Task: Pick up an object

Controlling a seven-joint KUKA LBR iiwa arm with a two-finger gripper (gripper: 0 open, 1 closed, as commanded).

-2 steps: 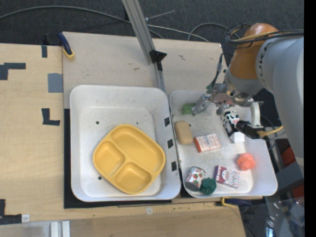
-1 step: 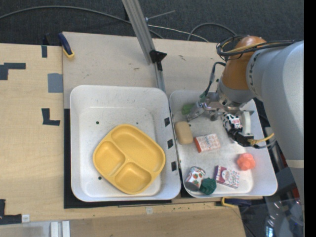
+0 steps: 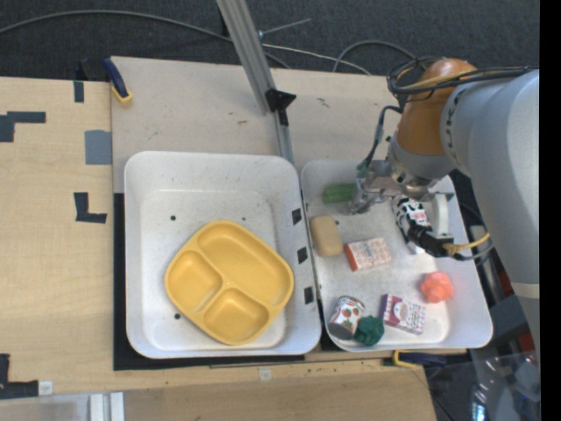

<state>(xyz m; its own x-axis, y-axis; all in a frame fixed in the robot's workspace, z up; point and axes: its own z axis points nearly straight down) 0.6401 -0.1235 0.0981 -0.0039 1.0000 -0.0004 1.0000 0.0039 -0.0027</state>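
Gripper (image 3: 361,198) low beside green block (image 3: 337,194); finger state indiscernible. Block judged light, stiff; best pinched across short sides.

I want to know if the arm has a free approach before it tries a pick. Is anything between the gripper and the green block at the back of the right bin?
Nothing visible does. The gripper hangs right beside the green block. The tan block and red-and-white box lie nearer the front, off that path.

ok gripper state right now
gripper: over the right bin, by the green object; open or shut cannot be told.
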